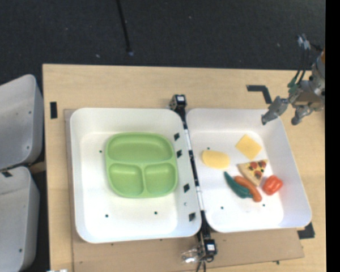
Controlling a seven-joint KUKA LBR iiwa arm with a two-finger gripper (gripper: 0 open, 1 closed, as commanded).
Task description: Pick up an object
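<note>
Camera view: a wooden bench (56, 89) is seen from above at a slant, with two shallow white bins set side by side and joined along a central seam by black clips.

Left bin (82, 208): one green tray (140, 164) with three compartments is recorded, lying flat near the middle. Nothing is seen resting in its compartments.

Right bin (289, 208): five toy food items are noted.
- A yellow square block (249, 145) (cheese-like) lies toward the upper middle.
- A yellow oval piece (216, 159) lies just left of and below the block, apart from it.
- A pizza slice (254, 169) with red and dark dots lies just below the block.
- A green and orange vegetable (242, 187) (carrot-like, tilted) lies beside the lower edge of the slice; whether they touch cannot be resolved.
- A red pepper (272, 185) lies just right of the vegetable, beside the slice.

The gripper (287, 114) is located at the upper right corner of the right bin, above the rim, well apart from all five items. Two grey fingers are seen spread apart with a clear gap between them; nothing is seen between them, so the tool is logged as released and carrying nothing.

No brand, label or readable writing is resolved on any item, bin or arm (resolution too coarse).

Pale grey panels (11, 123) are noted at the left edge, beyond the bench.
</note>
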